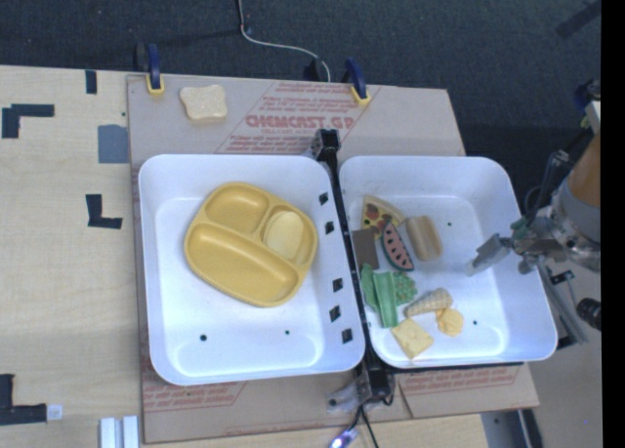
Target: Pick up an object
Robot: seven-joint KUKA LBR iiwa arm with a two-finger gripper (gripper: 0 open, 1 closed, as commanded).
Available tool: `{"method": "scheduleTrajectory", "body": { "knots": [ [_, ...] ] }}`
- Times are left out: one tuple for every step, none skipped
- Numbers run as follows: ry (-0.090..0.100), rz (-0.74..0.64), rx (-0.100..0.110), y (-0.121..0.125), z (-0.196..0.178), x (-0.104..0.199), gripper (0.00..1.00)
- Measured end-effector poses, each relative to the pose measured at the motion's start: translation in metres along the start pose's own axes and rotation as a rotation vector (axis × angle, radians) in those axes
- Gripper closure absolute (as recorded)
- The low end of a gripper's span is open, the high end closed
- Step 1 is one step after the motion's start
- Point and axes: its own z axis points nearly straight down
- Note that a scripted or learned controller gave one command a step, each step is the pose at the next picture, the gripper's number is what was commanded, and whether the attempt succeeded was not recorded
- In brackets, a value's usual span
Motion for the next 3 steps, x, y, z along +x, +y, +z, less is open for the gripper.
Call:
{"method": "scheduleTrajectory", "body": {
  "knots": [
    [-0.001,0.0,-0.005,-0.007,0.102,0.024,0.0],
    [0.001,-0.003,-0.001,0.059,0.112,0.011,0.0],
    [0.0,-0.009,-0.007,0.12,0.113,0.084,0.0]
  ]
}}
